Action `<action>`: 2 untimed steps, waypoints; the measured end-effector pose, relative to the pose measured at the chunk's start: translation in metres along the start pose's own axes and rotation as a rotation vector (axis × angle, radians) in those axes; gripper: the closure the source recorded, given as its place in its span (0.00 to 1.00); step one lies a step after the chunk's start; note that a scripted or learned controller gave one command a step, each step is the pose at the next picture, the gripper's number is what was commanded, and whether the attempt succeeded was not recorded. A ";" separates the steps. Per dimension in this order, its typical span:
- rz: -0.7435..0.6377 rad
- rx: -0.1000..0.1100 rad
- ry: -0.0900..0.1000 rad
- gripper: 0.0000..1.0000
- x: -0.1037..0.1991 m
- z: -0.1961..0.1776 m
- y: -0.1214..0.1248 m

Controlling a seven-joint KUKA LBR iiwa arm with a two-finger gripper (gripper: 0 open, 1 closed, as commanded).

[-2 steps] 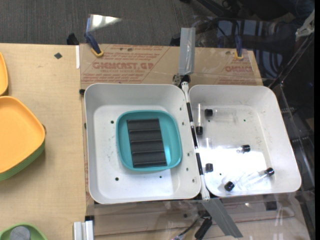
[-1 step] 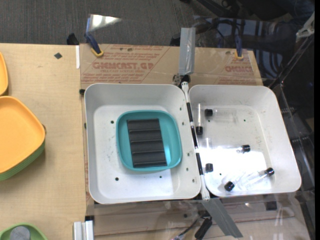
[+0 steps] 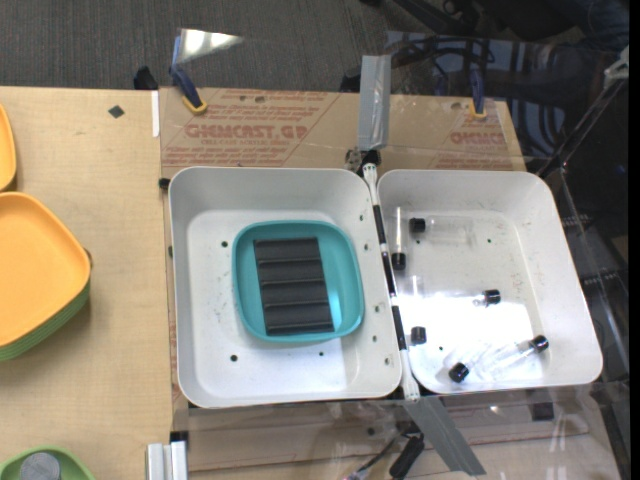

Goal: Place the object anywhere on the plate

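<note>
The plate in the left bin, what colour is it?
Teal, with a dark grey ribbed block lying on it. The plate shows best in the camera view from above.

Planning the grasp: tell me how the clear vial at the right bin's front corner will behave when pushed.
The vial is a slim tube lying flat, so it will probably roll. Its clear, shiny wall suggests slippery and perhaps fragile. Its black cap may make it swing.

Grey carpet floor (image 3: 200,8) along the far side, darker toward one corner under a tangle of black cables (image 3: 470,8). Pale wooden bench top (image 3: 80,138), with a printed cardboard sheet (image 3: 260,128) lying flat on it and held by a blue and orange clamp (image 3: 185,83). Stacked orange dishes (image 3: 35,268) at the bench edge. Bright overhead glare pooled on a white bin floor (image 3: 480,318).
</note>
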State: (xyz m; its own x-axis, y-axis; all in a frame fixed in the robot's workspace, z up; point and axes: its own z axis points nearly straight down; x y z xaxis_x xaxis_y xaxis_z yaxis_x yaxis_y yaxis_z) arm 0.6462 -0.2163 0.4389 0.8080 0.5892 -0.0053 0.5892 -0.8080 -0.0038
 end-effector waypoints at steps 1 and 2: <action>0.111 -0.001 0.001 0.00 0.000 -0.001 0.006; 0.252 0.001 0.000 0.00 -0.005 0.000 0.003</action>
